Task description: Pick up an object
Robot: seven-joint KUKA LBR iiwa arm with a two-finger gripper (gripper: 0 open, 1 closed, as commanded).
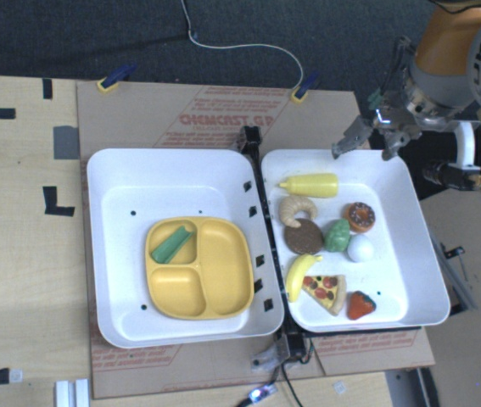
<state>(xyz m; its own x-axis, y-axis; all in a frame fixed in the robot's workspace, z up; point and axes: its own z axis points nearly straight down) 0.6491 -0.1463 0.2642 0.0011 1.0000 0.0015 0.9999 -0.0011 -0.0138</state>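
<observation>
The right bin (pixel 410 227) holds several toy foods: a yellow bottle (pixel 310 185), a tan croissant (pixel 295 209), a brown cookie (pixel 304 236), a green vegetable (pixel 338 236), a chocolate donut (pixel 360 216), a white egg (pixel 360 249), a banana (pixel 299 275), a pizza slice (pixel 324 292) and a strawberry (pixel 360 305). My gripper (pixel 366 147) hangs open above the far right rim of that bin, its two fingers spread apart with nothing between them. It is up and to the right of the yellow bottle.
The left bin (pixel 113 227) holds a yellow divided plate (pixel 215 270) with a green piece (pixel 170 245) in one compartment. A black hinge strip (pixel 261 227) runs between the bins. A white cable (pixel 223 45) lies on the dark cloth behind the cardboard.
</observation>
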